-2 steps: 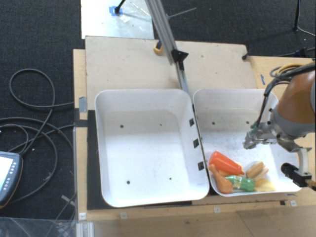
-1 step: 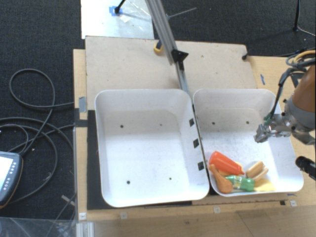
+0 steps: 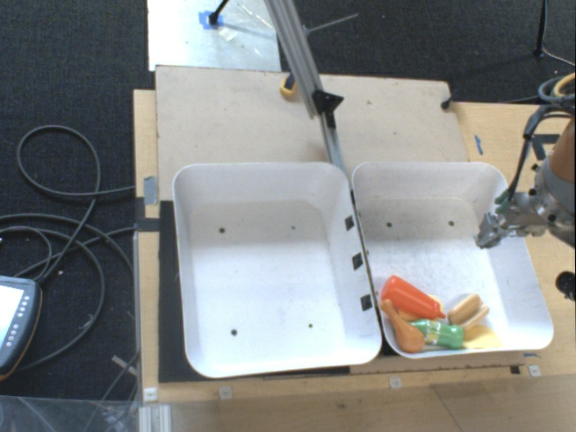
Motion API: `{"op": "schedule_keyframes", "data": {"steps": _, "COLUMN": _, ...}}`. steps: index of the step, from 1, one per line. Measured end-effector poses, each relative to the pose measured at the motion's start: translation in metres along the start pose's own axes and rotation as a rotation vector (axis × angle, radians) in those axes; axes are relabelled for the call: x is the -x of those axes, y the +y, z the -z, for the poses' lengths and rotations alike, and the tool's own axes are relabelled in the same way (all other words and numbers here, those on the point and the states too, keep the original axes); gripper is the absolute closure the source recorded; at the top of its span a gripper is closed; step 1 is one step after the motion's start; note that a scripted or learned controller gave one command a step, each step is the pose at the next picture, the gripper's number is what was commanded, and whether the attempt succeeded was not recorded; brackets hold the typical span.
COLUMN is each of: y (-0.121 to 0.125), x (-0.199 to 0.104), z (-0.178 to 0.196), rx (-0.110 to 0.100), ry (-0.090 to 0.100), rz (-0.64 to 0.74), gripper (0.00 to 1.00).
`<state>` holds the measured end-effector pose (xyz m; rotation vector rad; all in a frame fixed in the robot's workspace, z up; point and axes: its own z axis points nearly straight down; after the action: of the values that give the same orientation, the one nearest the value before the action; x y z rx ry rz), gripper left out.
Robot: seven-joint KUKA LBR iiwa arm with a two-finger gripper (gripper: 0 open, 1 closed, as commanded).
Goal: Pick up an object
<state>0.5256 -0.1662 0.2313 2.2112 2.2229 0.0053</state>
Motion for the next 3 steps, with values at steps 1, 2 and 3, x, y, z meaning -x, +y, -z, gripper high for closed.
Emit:
{"op": "schedule_keyframes", "data": {"steps": 1, "y": 0.029, "x": -0.047, "z": 0.003, "rx": -0.003, "ry": 0.003, "rz": 0.005, "gripper": 1.0}}
{"op": "schedule_keyframes", "data": {"steps": 2, "y": 0.043, "x": -0.093, "z": -0.006, "rx": -0.004, "ry": 0.004, "rz": 0.005, "gripper": 1.0}}
{"op": "schedule_keyframes", "data": {"steps": 3, "y": 0.064, "x": -0.142, "z": 0.006, "rx": -0.002, "ry": 0.004, "rz": 0.006, "gripper": 1.0}}
